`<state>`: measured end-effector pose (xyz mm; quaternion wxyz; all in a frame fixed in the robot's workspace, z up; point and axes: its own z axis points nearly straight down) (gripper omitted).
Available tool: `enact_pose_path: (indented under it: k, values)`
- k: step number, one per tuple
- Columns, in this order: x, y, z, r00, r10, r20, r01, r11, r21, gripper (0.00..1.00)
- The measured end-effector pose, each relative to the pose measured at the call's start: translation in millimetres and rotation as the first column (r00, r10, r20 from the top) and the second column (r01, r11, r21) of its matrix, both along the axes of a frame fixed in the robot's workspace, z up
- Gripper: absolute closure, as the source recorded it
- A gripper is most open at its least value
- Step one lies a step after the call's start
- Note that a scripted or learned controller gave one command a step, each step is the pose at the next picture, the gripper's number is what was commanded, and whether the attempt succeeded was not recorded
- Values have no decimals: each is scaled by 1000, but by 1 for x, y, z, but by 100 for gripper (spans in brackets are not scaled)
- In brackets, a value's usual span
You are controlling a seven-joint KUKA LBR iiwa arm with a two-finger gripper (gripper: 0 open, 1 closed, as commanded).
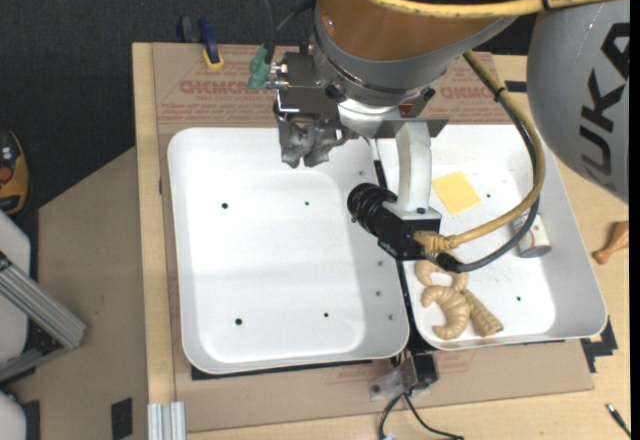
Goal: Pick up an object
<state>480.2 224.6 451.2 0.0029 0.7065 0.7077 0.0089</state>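
Two white bins sit side by side on the cardboard-topped bench. The left bin has nothing to grab, so the pickable stuff is all in the right bin.

Biggest thing in frame is the arm itself, with the orange band filling the top. Its gripper hangs over the back edge of the left bin, well apart from any object. Honestly I can't make out what the business end is doing from this angle; it's a dark grey lump.

Next down: the tan knobbly thing near the front of the right bin, looks like a toy ginger root or a pastry. My guess is it's light, fairly stiff plastic or rubber, with a bumpy surface that shouldn't be slippery. The lobes make it awkward, so I'd pinch across the narrow middle section rather than the ends, where it could twist out.

Then the yellow square, further back in the same bin, just beside the arm's white bracket. Probably a thin sponge or a foam slice: very light, soft, lying flat. Hard to get under; you'd squeeze across opposite edges and it may buckle.

Smallest is a little grey-white piece by the right wall, too small to identify.
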Motion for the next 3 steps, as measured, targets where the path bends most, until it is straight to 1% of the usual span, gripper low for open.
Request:
enact_pose_path:
  k: [1, 2, 3]
  values:
    - [-3, -1, -120, 1000, -3, -29, 3, 1000, -15, 100]
    - [9, 0, 49, 1000, 0, 3, 0, 1000, 1, 100]
    - [-3, 0, -102, 999, -3, -33, 2, 1000, -16, 100]
